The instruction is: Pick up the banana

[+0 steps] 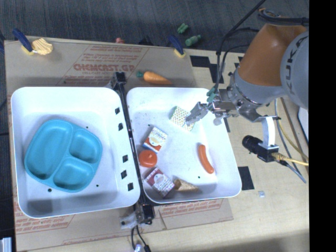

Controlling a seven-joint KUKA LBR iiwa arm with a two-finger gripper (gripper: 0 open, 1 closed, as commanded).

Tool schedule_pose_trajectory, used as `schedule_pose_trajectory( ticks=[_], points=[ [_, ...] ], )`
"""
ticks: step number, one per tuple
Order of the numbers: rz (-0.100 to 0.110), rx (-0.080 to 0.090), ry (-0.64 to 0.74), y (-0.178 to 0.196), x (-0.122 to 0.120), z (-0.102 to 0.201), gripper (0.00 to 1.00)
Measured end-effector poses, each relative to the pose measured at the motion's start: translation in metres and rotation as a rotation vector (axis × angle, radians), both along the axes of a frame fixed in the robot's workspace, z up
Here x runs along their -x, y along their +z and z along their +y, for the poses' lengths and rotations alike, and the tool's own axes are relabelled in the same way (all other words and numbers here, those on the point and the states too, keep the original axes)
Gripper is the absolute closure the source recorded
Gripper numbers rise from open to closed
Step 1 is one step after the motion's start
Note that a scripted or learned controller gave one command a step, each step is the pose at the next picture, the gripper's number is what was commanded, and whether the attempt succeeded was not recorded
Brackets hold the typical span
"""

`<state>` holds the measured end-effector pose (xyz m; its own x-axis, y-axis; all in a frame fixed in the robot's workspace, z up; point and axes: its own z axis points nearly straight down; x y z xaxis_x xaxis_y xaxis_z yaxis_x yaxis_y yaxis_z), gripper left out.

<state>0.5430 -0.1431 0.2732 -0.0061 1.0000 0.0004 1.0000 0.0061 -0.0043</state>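
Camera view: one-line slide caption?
Tool over the right bin near a checkered packet; blue tray in the left bin.

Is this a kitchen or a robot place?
Probably a robot test lab, not a kitchen. A big grey and orange robot arm with trailing cables reaches over two white bins clamped to a cardboard-covered bench, and the food looks like toys, like the carrot and hot dog.
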Motion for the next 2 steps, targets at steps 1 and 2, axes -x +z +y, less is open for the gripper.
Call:
schedule_pose_trajectory(
  ticks=[1, 2],
  points=[
    [0.002, -0.001, 0.086, -0.083, 0.054, 0.057, 0.0],
    [-0.007, -0.002, 0.469, -0.179, 0.065, 0.05, 0.0]
  ],
)
